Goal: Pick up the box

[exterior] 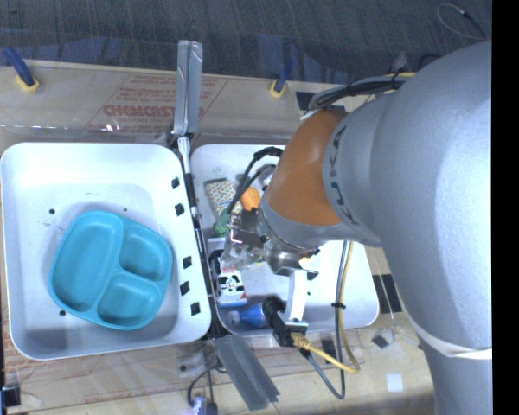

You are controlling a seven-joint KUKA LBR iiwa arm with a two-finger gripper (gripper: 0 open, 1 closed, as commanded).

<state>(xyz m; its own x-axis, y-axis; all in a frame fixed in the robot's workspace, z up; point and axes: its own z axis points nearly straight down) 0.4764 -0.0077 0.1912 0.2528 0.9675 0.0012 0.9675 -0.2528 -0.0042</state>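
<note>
A small box [231, 289] with white, blue and red print lies in the right bin [359, 305], against its left wall near the front. My gripper [241, 236] hangs low over the same bin, just behind and slightly right of the box, below the orange wrist band [304, 175]. The arm's large grey body covers most of the bin's right side and hides what lies under it.
The left bin [35, 180] holds a blue divided plate [112, 269]. In the right bin are a speckled packet [220, 194], an orange piece [252, 199], a green item [221, 226] and a blue object [252, 316]. A metal divider [189, 85] rises between the bins.
</note>
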